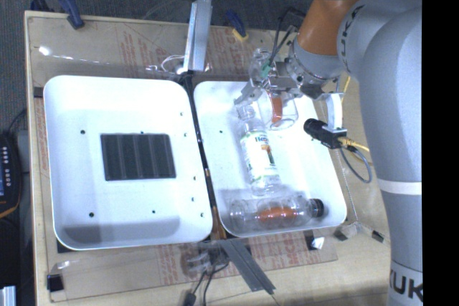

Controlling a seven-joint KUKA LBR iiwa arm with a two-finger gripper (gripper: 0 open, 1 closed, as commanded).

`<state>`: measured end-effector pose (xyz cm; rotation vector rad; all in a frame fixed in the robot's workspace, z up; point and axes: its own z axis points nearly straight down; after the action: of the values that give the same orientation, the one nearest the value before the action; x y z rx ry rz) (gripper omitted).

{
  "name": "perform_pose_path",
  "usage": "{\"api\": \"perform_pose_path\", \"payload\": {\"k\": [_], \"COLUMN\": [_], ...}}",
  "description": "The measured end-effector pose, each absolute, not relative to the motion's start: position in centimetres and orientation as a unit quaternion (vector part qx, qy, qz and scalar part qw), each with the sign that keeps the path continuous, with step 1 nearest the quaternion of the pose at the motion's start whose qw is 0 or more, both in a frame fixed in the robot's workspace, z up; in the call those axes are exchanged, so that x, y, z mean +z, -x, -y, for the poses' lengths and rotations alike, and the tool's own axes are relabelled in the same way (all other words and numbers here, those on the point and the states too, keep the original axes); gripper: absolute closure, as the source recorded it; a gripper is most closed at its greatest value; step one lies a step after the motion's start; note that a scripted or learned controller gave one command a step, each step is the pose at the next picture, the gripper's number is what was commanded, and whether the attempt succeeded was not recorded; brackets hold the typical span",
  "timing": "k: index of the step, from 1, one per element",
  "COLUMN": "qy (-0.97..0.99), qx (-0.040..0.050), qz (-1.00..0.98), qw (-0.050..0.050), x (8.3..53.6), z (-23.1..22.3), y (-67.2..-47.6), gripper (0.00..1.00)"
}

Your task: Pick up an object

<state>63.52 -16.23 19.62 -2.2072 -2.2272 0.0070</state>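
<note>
I see the gripper (pixel 267 91) above the far end of the right bin (pixel 215 154), and the clear bottle (pixel 258 154) lies in this bin just in front of it, its long axis pointing toward the gripper, but I cannot tell how wide it is spread.

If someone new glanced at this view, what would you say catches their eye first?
Probably the big grey arm with its orange band, reaching in from the right so its hand hangs over the far end of the right bin. Next, the clear bottles there: one lengthwise, another across the near end. Then the dark ribbed panel in the left bin.
</note>
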Motion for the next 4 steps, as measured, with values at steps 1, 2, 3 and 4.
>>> {"api": "perform_pose_path", "payload": {"k": [1,2,3,4], "qy": [0.773,0.749,0.747,0.683], "qx": [0.0016,0.0009,0.0007,0.0017], "qz": [0.634,0.663,0.664,0.731], "qw": [0.001,0.001,0.001,0.003], "x": [24.7,10.3,20.8,11.3], "z": [19.5,17.2,17.9,20.2], "y": [-65.7,-62.3,-64.3,-62.3], "gripper": [0.00,0.00,0.00,0.00]}}
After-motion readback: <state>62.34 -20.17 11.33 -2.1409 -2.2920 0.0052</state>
